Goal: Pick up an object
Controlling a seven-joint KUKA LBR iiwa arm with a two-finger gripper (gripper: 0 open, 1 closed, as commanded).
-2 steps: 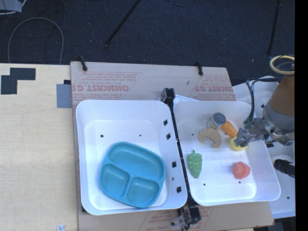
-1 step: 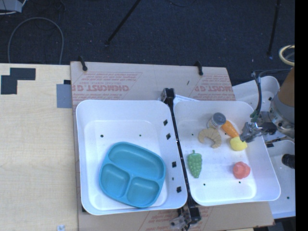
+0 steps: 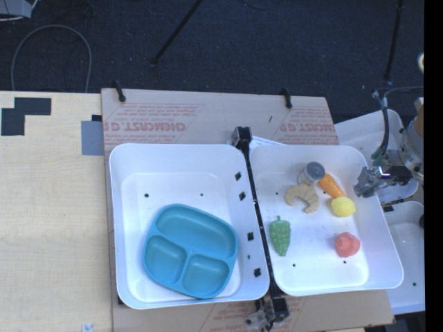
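Observation:
The right bin (image 3: 377, 268) holds several small items: a tan croissant (image 3: 302, 197), a grey round can (image 3: 314, 171), an orange carrot (image 3: 331, 185), a yellow lemon (image 3: 342, 207), a green bunch of grapes (image 3: 279, 235) and a red strawberry-like piece (image 3: 347, 244). My gripper (image 3: 367, 183) hangs at the bin's right rim, just right of the carrot and lemon, with nothing visibly held. In the left bin (image 3: 128, 178) lies a blue divided plate (image 3: 190, 250).
A black divider (image 3: 250, 213) with clips separates the two bins. Both bins rest on brown cardboard (image 3: 208, 120). A pale wooden table (image 3: 48, 220) lies to the left. The arm's base and cables (image 3: 405, 151) crowd the right side.

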